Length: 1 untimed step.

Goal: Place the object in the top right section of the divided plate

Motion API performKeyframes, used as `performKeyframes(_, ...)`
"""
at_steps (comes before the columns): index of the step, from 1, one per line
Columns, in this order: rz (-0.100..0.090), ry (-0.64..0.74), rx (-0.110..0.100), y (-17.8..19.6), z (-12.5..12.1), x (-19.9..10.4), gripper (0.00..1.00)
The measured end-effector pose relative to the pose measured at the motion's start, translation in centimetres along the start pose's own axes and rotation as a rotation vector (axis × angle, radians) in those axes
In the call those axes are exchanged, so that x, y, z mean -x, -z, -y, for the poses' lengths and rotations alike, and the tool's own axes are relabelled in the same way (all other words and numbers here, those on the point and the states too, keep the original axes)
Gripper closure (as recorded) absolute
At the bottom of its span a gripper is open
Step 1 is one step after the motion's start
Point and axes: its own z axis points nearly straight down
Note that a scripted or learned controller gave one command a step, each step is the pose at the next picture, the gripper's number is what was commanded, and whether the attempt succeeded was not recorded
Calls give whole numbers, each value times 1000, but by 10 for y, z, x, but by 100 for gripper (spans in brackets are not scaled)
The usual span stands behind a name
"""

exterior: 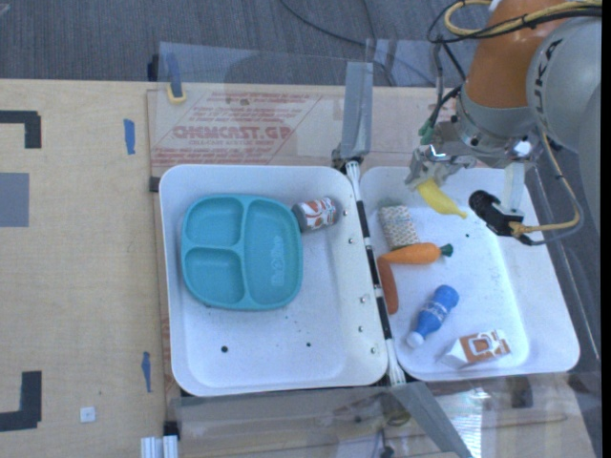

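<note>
Pick-up step: end effector, finger state indiscernible, poised over the yellow banana in the right bin; next comes transfer to the teal divided plate in the left bin.

The arm was grey with a glossy orange band, and yellow and black cables looped round its wrist.

Red print on cardboard sheet behind bins, too blurred to read.
</note>
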Motion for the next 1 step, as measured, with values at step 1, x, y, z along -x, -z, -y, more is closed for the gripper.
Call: performKeyframes(1, -1, -171, -2, 0, -8, -93, 100)
